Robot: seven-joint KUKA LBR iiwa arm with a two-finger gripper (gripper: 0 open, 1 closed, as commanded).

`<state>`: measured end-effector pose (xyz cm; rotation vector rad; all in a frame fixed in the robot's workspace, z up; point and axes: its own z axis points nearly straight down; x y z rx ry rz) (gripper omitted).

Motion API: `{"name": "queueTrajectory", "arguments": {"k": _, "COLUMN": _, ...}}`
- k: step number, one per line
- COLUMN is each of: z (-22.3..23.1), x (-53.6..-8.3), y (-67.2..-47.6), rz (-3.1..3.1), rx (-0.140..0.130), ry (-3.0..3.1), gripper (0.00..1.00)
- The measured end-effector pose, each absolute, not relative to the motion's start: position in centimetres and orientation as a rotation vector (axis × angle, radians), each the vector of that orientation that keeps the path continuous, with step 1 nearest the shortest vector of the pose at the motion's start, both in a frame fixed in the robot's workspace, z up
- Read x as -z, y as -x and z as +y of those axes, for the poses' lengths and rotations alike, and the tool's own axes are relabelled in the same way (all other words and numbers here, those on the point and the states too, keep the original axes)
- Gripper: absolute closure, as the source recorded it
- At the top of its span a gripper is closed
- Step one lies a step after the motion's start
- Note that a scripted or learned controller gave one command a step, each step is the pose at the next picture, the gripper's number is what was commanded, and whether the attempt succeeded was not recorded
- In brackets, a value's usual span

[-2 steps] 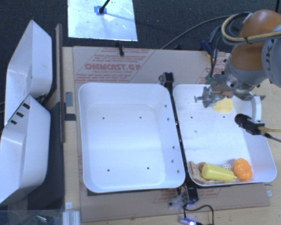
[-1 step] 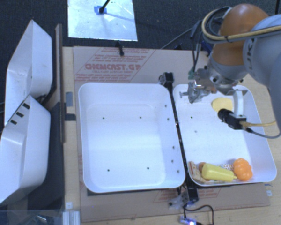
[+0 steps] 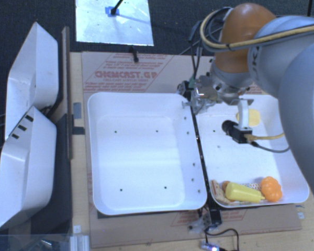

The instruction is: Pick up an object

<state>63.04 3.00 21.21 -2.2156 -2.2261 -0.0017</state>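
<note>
Hand (image 3: 199, 99) — over right bin (image 3: 227, 163) (far corner)

One fixed cam, set above the bench, looking down at a slant; far side of the bench lies toward top of frame, near edge toward bottom. Both white bins fit in frame: left bin (image 3: 141, 150) roughly centre, right bin (image 3: 251, 161) toward the right side; mid-range, not close-up. Arm (image 3: 282, 61) enters from right and sits nearest the lens, so it looms large w/ its orange band (image 3: 243, 30) and covers part of the right bin; dark floor and a metal plate (image 3: 114, 13) show beyond the bench at top.
</note>
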Motion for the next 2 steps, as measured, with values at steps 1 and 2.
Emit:
{"name": "queueTrajectory", "arguments": {"k": 1, "z": 8.04, "x": -21.99, "y": -62.5, "rz": -2.227, "rx": 0.003, "ry": 2.216, "gripper": 1.0}}
{"name": "queueTrajectory", "arguments": {"k": 2, "z": 7.76, "x": -21.97, "y": -62.52, "rz": -2.223, "rx": 0.001, "ry": 2.221, "gripper": 0.0}}
